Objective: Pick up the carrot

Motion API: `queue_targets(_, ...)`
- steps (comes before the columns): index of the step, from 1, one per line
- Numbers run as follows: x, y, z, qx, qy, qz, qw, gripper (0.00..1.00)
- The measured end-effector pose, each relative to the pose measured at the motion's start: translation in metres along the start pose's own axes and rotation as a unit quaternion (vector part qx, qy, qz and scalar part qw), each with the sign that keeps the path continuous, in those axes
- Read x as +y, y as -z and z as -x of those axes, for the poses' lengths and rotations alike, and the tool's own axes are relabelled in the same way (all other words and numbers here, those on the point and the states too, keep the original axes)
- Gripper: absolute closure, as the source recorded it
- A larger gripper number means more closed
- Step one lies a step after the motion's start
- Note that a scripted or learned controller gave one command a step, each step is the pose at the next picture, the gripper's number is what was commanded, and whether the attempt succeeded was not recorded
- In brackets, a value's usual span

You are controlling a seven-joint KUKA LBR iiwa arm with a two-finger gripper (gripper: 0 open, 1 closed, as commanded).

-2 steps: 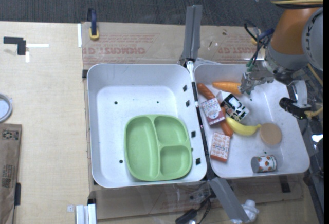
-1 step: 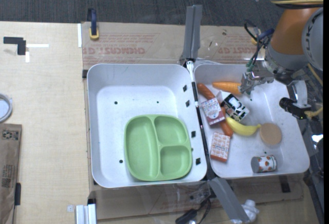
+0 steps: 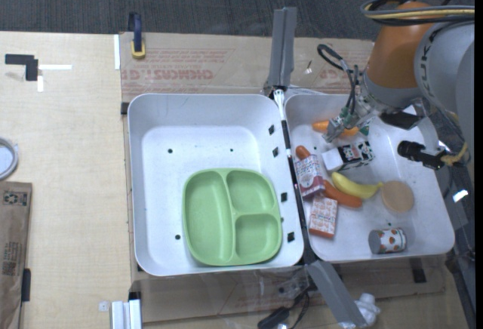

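A small orange carrot-like piece [image 3: 322,125] lies at the back of the right bin [image 3: 423,244], near its left wall. My gripper [image 3: 346,124] hangs low just to the right of it, its tip touching or nearly touching the piece's right end. A second, longer orange piece [image 3: 343,197] lies mid-bin, partly under a yellow banana [image 3: 355,186]. Which of the two is the carrot is hard to tell.
Also in the right bin are a red-and-white packet [image 3: 309,173], a red carton [image 3: 323,216], a black-and-white box [image 3: 353,155], a tan round item [image 3: 398,197] and a small printed can [image 3: 388,240]. The left bin [image 3: 151,169] holds a green divided plate [image 3: 232,216].
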State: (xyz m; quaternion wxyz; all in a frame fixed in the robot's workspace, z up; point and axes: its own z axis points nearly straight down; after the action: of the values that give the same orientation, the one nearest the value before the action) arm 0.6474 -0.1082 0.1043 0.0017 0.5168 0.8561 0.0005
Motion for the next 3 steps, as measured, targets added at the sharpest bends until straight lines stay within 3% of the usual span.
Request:
queue_targets(1,0.000,0.000,0.000,0.000,0.000,0.000,1.0000,0.00)
queue_targets(2,0.000,0.009,0.001,-0.001,-0.001,0.001,1.0000,1.00)
queue_targets(3,0.041,0.087,-0.080,0.000,-0.131,-0.001,0.9914,1.00)
